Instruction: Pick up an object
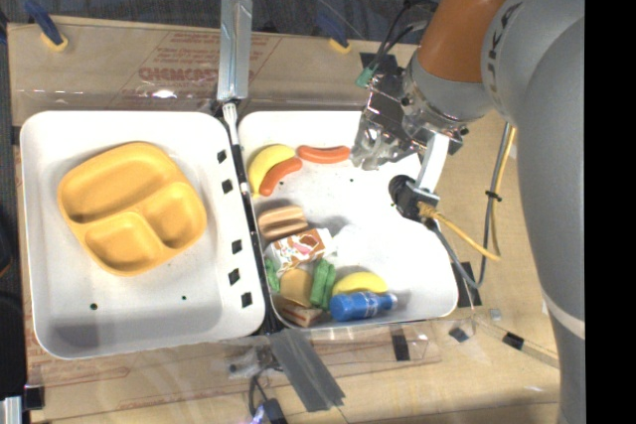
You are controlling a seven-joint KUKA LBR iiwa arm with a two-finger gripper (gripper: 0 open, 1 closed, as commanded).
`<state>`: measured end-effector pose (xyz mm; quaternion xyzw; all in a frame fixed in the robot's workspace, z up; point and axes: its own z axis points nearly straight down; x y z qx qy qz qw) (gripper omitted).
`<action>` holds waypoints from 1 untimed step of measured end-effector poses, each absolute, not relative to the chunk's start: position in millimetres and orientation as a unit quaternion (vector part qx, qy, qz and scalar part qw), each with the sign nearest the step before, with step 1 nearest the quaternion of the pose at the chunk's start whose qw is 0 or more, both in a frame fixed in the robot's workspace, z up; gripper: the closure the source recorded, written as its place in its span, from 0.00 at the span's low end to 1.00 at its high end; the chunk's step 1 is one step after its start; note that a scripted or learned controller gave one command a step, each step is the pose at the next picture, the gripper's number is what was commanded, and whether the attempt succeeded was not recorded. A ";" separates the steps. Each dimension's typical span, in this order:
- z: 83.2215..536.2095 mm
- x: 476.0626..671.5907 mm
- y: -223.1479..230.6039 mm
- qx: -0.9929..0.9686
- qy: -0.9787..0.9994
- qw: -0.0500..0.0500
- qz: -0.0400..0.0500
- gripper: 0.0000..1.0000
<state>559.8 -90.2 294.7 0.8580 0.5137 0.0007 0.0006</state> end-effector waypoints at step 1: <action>396.5 530.4 -127.9 0.784 0.621 0.002 0.002 1.00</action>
